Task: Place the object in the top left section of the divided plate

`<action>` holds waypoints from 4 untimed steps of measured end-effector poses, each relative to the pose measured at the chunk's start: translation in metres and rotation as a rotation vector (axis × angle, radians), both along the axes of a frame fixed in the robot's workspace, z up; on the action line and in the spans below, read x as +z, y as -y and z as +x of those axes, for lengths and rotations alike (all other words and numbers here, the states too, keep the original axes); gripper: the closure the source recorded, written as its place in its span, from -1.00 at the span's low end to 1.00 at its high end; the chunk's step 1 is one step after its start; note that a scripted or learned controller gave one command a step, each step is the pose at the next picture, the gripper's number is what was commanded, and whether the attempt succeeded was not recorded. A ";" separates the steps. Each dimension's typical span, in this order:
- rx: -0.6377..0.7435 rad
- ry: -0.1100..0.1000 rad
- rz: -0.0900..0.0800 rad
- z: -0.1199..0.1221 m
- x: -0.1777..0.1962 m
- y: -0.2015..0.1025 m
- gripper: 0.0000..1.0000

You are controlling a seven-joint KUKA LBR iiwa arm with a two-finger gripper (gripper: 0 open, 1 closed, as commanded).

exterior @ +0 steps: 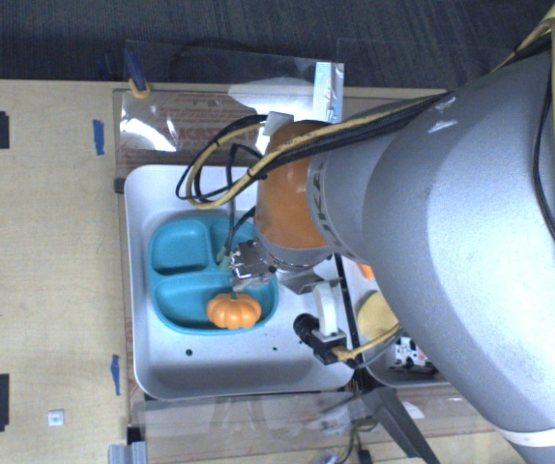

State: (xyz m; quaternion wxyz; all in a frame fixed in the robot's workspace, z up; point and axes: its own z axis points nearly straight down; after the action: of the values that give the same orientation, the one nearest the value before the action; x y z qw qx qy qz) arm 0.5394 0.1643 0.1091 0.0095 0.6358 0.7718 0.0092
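A blue divided plate (183,249) lies in the left white bin (161,356). A small orange pumpkin (233,310) rests in the plate's large lower section, near its right end. My gripper (242,267) hangs just above the pumpkin, at the right side of the plate, where the sections meet. The grey arm and its orange band (287,206) cover the right part of the plate. The plate's upper left section (181,243) holds nothing that I can see.
Black cables (210,167) loop over the bin's upper part. A clear plastic sheet (219,100) lies behind the bin. Yellow and orange items (374,312) peek out under the arm in the right bin. The arm blocks most of the right side.
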 end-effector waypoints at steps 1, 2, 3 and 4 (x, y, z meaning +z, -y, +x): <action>0.006 -0.021 -0.001 -0.007 -0.011 -0.004 -1.00; -0.013 -0.009 0.012 0.021 -0.015 0.039 -1.00; 0.219 0.007 -0.001 -0.013 -0.014 -0.006 -1.00; 0.663 -0.009 -0.012 0.025 -0.015 -0.004 -1.00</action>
State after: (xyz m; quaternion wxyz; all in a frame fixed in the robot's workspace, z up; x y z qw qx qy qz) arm 0.5639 0.1680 0.0939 0.0062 0.3498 0.9368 0.0045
